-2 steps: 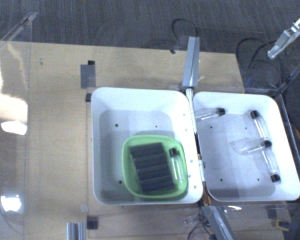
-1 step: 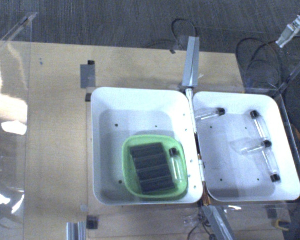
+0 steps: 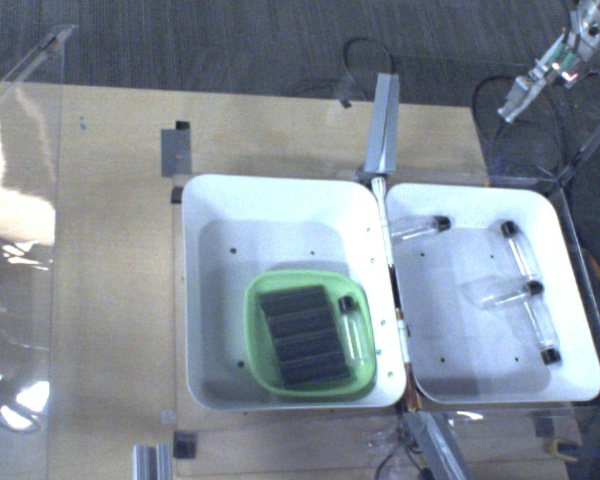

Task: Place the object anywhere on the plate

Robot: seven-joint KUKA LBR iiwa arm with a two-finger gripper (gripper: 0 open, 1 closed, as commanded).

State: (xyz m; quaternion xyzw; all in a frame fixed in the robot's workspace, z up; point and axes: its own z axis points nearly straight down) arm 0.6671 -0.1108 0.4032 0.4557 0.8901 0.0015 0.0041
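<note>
A green plate (image 3: 253, 320) sits in the front of the left bin (image 3: 210, 258). A dark ridged block (image 3: 302, 338) covers most of it. A clear tube with a black cap (image 3: 351, 330) lies along the plate's right side, next to the block, cap toward the back. My gripper (image 3: 510, 103) hangs at the top right of the camera view, high above the bench and beyond the back corner of the right bin (image 3: 570, 368). Nothing shows in it.
Several clear black-capped tubes lie in the right bin: one near the back left (image 3: 420, 228), the others along the right side (image 3: 528, 290). A grey bar (image 3: 383, 123) stands behind the seam between the bins. Cables lie on the floor at the back.
</note>
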